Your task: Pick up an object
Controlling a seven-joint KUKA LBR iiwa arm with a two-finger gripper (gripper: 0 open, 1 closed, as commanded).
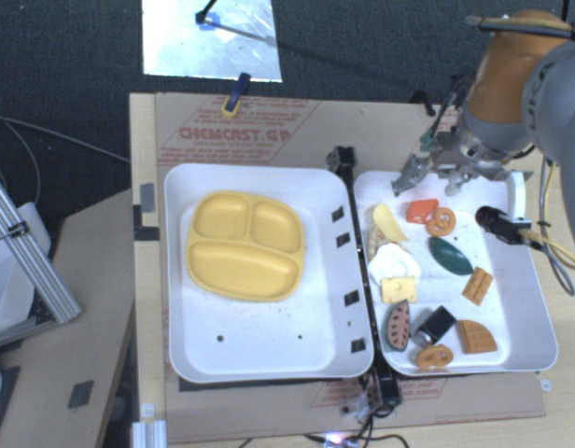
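**Picking a toy from the right bin**

From above, we see our pincer (426, 172) hanging open over the top of the right bin (530, 292), holding nothing. Just below it lie a red piece (420, 211) and a pretzel (441, 221). We should go straight down and put one finger on each side before squeezing.

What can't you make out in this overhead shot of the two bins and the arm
- End effector, camera view: small and seen at a slant, so whether it grips anything is unclear.
- Arm: cut off by the right edge of the camera view.
- Small toy foods in the right bin: too small to identify surely, such as the dark green piece.
- Printed lettering on the cardboard: blurred.
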